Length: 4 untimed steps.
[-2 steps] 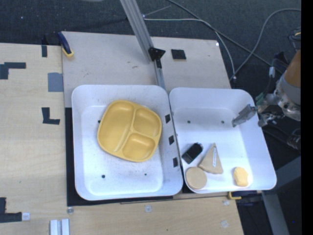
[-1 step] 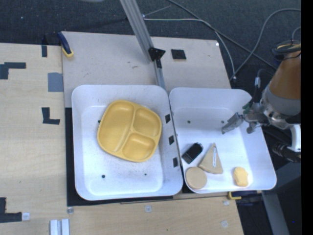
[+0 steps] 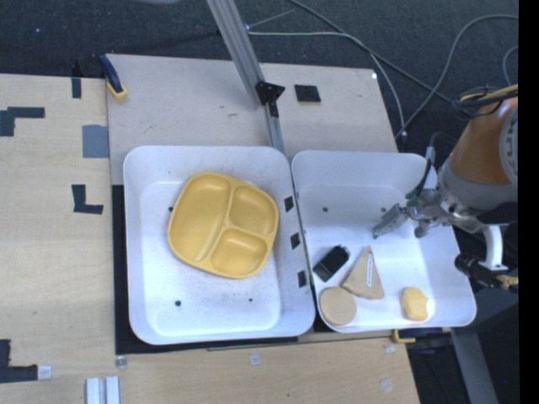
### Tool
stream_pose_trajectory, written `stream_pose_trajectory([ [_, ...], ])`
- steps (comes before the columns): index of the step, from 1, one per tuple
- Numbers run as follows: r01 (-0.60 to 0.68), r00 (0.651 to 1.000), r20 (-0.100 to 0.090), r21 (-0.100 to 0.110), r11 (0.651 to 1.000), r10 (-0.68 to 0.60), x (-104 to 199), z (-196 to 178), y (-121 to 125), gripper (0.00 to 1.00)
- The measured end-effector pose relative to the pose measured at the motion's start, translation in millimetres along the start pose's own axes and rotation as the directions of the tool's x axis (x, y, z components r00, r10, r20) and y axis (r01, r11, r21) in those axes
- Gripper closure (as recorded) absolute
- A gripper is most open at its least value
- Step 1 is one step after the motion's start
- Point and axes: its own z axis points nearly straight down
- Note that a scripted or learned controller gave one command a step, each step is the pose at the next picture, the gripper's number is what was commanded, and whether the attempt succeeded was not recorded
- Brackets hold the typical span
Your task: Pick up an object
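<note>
The right bin (image 3: 354,171) holds a small black block (image 3: 331,263), a tan wedge (image 3: 365,276), a round tan disc (image 3: 338,306) and a yellow lump (image 3: 414,303), all near its front edge. My gripper (image 3: 386,224) hangs low over the middle of this bin, up and to the right of the black block and above the wedge. Nothing shows in its grasp. The grey arm with its orange band (image 3: 484,154) reaches in from the right.
The left bin (image 3: 143,225) holds a yellow divided plate (image 3: 223,224). A metal pole (image 3: 244,53) slants up behind the bins. Cables lie on the dark floor at the back right.
</note>
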Motion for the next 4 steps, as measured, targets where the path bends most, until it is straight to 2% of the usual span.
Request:
stream_pose_trajectory([
  [1, 0.000, 1.000, 0.003, -0.006, 1.000, 0.000, -0.5, 42.2, 0.9, 0.00],
  [2, 0.001, 1.000, 0.004, -0.011, 1.000, -0.001, -0.4, 28.4, 2.7, 1.00],
  [3, -0.001, 1.000, 0.000, -0.006, 1.000, 0.001, -2.5, -14.0, -0.2, 1.00],
  [4, 0.001, 1.000, 0.001, -0.008, 1.000, -0.001, 2.5, -74.6, -4.6, 1.00],
])
